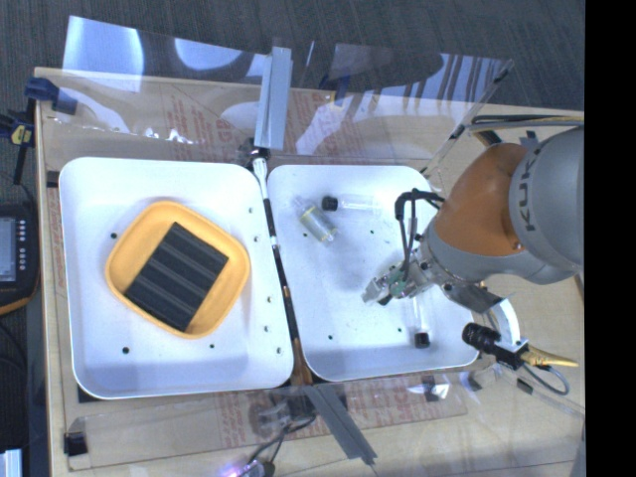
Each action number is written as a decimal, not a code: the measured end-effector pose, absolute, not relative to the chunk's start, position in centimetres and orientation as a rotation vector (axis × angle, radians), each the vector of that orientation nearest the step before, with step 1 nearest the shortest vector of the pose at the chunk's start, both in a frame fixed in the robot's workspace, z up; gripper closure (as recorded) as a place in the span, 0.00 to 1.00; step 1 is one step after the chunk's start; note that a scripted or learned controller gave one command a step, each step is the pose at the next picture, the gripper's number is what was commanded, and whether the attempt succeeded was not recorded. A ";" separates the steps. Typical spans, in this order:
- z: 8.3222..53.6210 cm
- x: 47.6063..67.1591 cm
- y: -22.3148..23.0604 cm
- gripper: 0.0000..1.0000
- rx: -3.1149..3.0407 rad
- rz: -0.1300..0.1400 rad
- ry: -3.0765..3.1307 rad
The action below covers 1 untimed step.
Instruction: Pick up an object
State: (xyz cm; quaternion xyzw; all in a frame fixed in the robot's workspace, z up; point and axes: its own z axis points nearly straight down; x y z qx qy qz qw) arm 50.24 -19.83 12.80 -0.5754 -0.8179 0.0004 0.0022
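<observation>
My gripper (382, 290) hangs low over the middle of the right bin (343, 361), reaching in from the right under the orange-banded wrist. A small clear and silver cylinder (318, 223) lies in that bin's far left part, well left of the gripper. Just behind it a small black cap (329, 204) sits on a clear tube (360, 204). Another clear tube with a black end (421, 339) lies near the bin's front right, close below the gripper. Nothing shows between the fingertips.
The left bin (79, 356) holds a yellow-orange dish (129, 241) with a black ridged block (177, 275) lying on it. A grey metal bar (271, 97) stands behind the divide between the bins. Clear sheeting lies along the back of the bench.
</observation>
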 end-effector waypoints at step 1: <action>9.1 51.9 -11.3 1.00 -1.807 0.004 -2.563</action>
